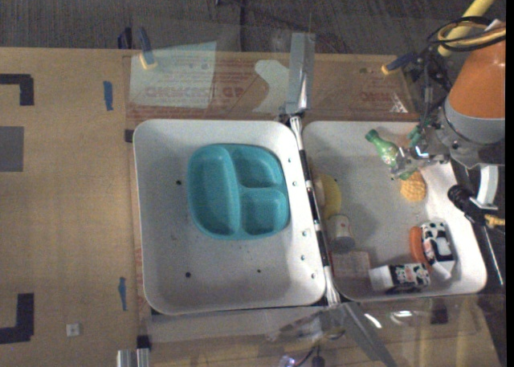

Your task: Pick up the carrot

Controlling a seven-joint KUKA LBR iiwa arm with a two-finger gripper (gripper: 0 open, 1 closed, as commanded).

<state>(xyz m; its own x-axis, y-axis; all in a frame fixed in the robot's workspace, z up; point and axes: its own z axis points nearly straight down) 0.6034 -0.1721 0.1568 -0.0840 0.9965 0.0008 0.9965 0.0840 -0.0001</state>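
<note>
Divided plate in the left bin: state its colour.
Teal; the divided plate shows plainly in the camera view, lying in the left bin.

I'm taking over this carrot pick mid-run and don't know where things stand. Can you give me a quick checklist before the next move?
1. Carrot located: ok, right bin, near edge.
2. Carrot free to grasp: not ok, a cow-print carton lies against it.
3. Gripper over carrot: not ok, it sits at the far side by a green bottle and a yellow fruit.
4. Fingers' state: cannot tell.
5. Carrot held: not ok.
</note>
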